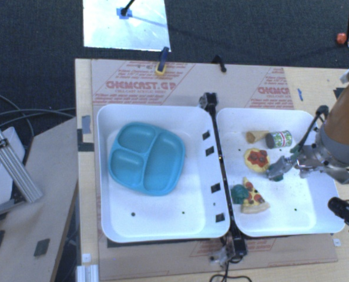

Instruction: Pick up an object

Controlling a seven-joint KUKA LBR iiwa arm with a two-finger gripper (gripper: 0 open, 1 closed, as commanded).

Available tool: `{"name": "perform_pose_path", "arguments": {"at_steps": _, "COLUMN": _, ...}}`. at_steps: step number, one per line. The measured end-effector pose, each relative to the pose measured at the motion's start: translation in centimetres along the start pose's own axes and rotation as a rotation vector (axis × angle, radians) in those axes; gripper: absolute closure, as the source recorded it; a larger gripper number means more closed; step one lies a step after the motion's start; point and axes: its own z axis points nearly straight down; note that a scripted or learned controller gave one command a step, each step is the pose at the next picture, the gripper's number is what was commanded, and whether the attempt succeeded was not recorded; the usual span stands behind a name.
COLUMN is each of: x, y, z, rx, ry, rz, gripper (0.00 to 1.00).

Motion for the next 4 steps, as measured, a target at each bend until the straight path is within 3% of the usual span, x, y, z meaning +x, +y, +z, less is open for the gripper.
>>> {"name": "perform_pose_path", "arguments": {"at_steps": 1, "x": -6.2, "y": -1.0, "z": 0.8, "rx": -0.001, "ry": -0.002, "rz": 0.007, "gripper": 0.00}}
{"name": "perform_pose_path", "arguments": {"at_steps": 2, "x": -7.9, "y": -1.0, "z": 12.2, "rx": -0.001, "ry": -0.002, "rz": 0.004, "gripper": 0.00}}
{"name": "perform_pose_path", "arguments": {"at_steps": 3, "x": -1.8, "y": 5.0, "z": 11.7, "rx": -0.005, "ry": 0.002, "rz": -0.008, "gripper": 0.00}}
{"name": "perform_pose_path", "arguments": {"at_steps": 4, "x": 2.8, "y": 9.0, "z": 11.7, "rx": -0.004, "ry": 0.001, "rz": -0.007, "gripper": 0.00}}
